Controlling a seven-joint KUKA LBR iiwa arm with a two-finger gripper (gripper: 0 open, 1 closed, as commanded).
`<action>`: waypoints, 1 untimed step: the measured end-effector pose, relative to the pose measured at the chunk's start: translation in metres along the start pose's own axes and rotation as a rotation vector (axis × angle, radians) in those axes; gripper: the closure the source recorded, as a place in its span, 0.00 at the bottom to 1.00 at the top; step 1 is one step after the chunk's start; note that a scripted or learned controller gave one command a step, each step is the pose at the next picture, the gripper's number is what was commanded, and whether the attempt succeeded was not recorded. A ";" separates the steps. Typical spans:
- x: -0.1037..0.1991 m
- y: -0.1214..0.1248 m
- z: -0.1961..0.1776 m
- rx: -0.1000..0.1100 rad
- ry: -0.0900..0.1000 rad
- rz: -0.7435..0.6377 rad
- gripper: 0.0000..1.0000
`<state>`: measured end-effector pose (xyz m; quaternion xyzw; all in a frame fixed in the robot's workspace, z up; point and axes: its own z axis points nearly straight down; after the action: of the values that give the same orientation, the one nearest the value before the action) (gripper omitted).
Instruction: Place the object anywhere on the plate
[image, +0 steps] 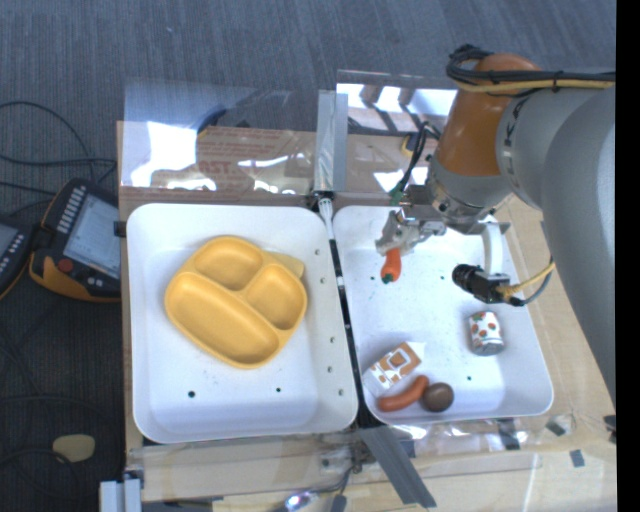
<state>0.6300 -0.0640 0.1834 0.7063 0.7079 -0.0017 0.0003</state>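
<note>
End effector (393, 243) gripping a small carrot (391, 266).
You are seeing it hanging right of the yellow plate (236, 300), over the right bin (520, 380).

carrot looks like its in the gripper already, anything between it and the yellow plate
Only the ridge where the two bins meet lies between them. The gripper holds the carrot over the right bin, and the plate sits in the left bin. Nothing lies on the plate's compartments.
</note>
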 end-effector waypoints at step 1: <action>0.057 -0.065 0.000 0.001 0.003 0.000 1.00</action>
<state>0.5652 -0.0076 0.1829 0.7063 0.7079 -0.0011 -0.0009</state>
